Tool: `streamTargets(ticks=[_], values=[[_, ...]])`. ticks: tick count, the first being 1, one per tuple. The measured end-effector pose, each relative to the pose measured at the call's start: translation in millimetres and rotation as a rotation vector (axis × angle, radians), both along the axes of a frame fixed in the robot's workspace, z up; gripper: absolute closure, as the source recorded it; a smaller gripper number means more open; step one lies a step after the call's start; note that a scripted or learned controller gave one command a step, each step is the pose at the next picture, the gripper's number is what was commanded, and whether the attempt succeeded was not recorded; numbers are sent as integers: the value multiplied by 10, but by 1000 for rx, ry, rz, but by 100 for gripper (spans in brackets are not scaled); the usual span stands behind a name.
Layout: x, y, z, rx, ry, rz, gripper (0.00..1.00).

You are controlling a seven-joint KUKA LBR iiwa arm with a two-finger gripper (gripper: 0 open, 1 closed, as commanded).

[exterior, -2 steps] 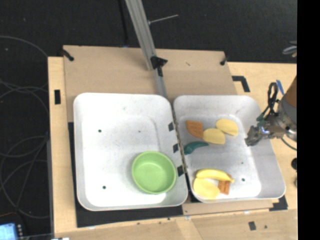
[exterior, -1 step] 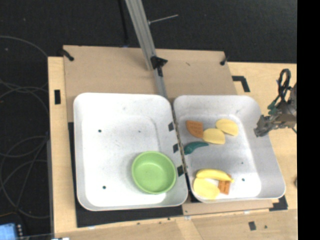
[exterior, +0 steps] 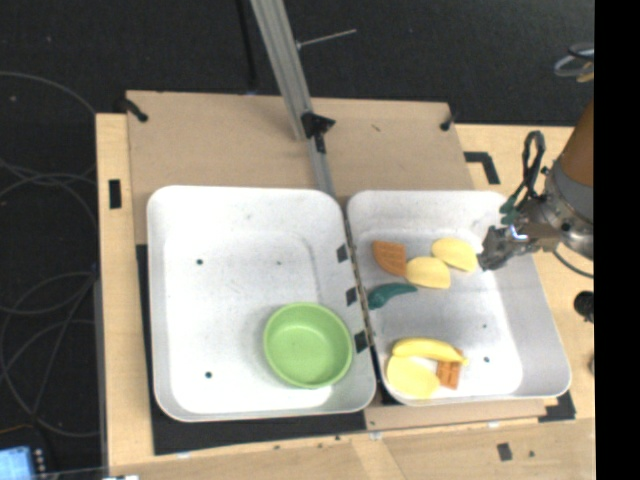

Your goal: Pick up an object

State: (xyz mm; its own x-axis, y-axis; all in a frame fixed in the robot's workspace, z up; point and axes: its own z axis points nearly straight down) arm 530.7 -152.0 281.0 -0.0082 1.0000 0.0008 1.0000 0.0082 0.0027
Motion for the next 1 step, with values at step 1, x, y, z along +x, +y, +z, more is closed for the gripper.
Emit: streamTargets(ticks=[1], values=[[86,505,19,-1,1,-4,100]])
